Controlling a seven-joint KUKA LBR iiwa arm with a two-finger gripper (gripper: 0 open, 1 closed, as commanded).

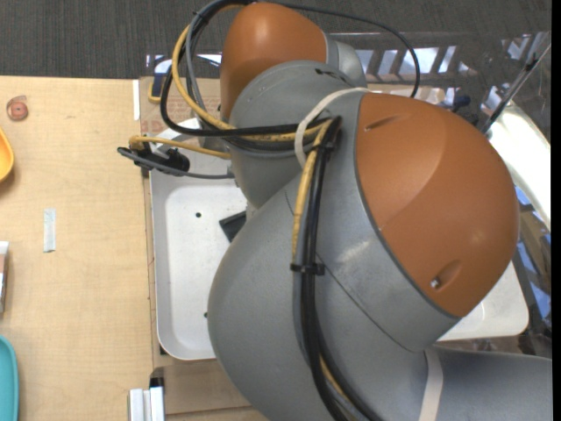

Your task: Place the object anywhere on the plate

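From my seat the arm point(368, 261) takes up most of the picture. Its grey shell and two orange caps lie across both bins, and a bundle of yellow and black cables point(302, 191) is strapped along it. I cannot tell whether the gripper is released, clenched or grasping anything.

I cannot say with any confidence where the object is. The only candidate I see is a dark wedge point(232, 224) on the floor of the left bin point(175, 323), right at the edge of the arm's shell. I cannot tell whether it is the object or part of the arm. Too little of it is clear to give its long axis or which way it points. I cannot pick out the plate either.

The left bin is white and shallow, and its left wall and near corner are in plain sight. On its bare floor there is one small dark dot point(198, 216), just left of the wedge. A strip of white point(500, 318) at the right, under the arm, looks like the other bin, and I cannot see what it holds.

On the wooden bench point(88, 323) left of the bins I see a small pinkish disc point(16, 108), a short grey strip point(49, 231), an orange edge point(3, 156) and a teal edge point(5, 380), both cut off by the frame
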